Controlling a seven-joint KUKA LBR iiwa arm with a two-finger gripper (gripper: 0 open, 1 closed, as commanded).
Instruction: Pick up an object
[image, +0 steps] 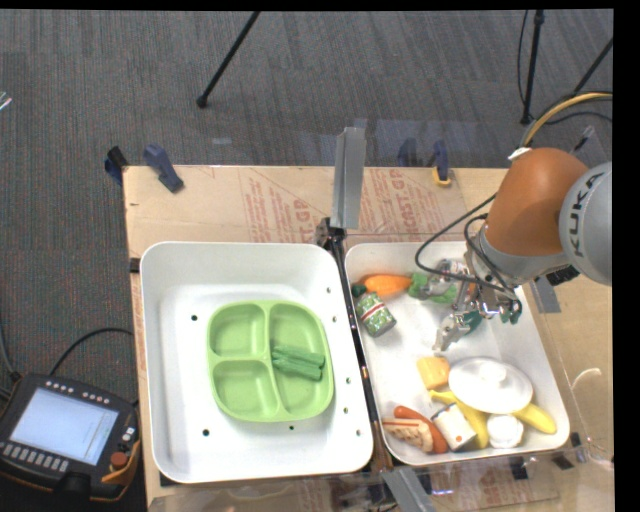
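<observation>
You are seeing the gripper (452, 333) hovering in the right bin (548, 352), its fingers standing apart and gripping nothing. A toy carrot (386, 285) is lying near it, beside a small green can (376, 315).

Two bins side by side on bench (230, 205). Left bin (170, 300) holds divided plate (268, 362); bean pods (299, 361) lie in plate's right compartment. Right bin (550, 385): carrot (387, 284) at back left, can (376, 315) just before it, round lid (489, 385) toward front right, banana (535, 417) beside lid. Gripper (458, 325) over right bin's middle.
</observation>
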